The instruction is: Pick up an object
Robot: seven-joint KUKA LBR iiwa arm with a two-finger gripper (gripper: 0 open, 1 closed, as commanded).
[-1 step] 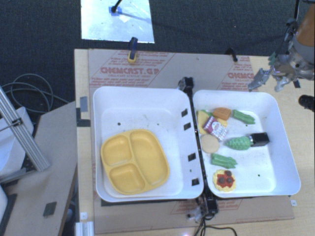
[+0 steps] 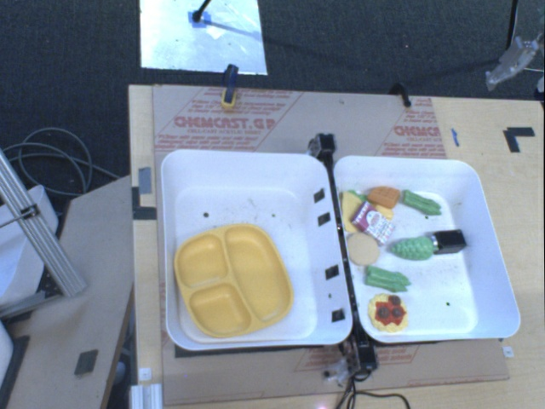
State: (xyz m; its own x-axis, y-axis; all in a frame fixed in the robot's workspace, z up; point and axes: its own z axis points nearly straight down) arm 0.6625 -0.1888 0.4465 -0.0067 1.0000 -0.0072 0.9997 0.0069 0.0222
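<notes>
Here, two white bins sit side by side on the desk. The left bin holds a yellow divided tray, lying flat toward its near left corner. The right bin holds the small toy foods, clustered along its left half: a waffle at the top, a green pod just beside it to the right, a red-and-white packet below the waffle, a tan disc under the packet, a green knobbly piece touching a black block, a second pod lower down, and a small pizza nearest the front rim. Whether the hand is released or clenched cannot be told.
</notes>
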